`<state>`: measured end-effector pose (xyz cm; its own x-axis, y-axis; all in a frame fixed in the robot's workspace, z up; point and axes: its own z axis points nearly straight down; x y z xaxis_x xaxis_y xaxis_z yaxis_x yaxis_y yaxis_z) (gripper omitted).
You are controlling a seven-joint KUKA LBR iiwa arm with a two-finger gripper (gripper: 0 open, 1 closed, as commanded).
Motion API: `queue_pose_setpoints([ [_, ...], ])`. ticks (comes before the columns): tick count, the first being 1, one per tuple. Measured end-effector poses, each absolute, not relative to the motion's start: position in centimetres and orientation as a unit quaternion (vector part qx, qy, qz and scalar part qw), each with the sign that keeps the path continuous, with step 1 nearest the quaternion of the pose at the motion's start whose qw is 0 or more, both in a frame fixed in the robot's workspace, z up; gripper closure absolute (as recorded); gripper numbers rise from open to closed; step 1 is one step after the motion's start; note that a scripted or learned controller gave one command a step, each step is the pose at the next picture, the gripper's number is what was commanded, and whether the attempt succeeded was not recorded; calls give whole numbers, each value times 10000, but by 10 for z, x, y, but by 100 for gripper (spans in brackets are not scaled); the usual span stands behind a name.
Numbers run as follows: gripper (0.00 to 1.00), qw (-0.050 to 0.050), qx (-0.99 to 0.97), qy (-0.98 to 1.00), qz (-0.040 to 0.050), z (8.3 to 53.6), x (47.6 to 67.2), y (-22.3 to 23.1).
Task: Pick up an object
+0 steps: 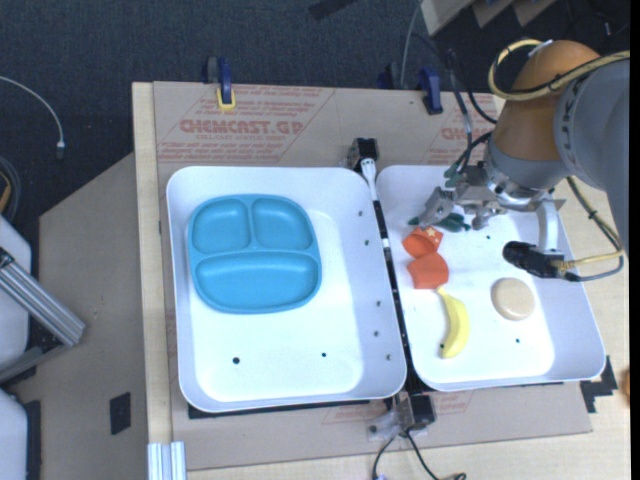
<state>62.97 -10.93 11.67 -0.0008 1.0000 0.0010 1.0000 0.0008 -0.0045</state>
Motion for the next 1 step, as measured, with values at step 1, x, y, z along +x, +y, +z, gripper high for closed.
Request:
queue_pose_setpoints([
  [1, 100, -7, -7071, -7071, -2, 130, 631, -110],
])
